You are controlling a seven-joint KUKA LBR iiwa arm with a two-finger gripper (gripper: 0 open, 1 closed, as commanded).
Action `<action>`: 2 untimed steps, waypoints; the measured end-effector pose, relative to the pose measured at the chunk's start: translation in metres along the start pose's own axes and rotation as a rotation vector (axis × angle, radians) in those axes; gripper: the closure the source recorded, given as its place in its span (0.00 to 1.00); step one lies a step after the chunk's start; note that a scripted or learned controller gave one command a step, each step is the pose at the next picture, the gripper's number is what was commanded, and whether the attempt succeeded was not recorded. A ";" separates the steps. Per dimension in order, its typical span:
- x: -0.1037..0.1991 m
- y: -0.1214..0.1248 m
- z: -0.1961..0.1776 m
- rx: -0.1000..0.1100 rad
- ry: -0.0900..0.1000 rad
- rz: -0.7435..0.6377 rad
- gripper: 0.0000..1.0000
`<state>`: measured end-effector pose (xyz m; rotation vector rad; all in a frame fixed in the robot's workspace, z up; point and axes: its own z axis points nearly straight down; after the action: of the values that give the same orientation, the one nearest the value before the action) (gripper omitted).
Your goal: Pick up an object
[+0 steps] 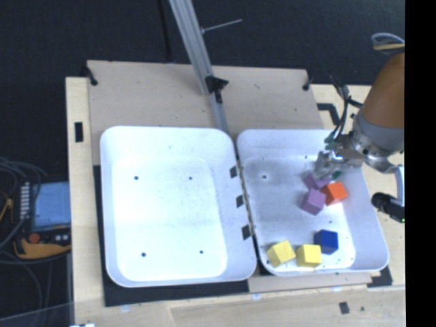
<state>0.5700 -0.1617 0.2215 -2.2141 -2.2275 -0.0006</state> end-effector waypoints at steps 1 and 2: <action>0.053 -0.006 0.000 -0.001 0.000 -0.001 1.00; 0.111 -0.015 -0.011 -0.002 0.002 -0.002 1.00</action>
<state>0.5541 -0.0510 0.2328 -2.2115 -2.2303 -0.0043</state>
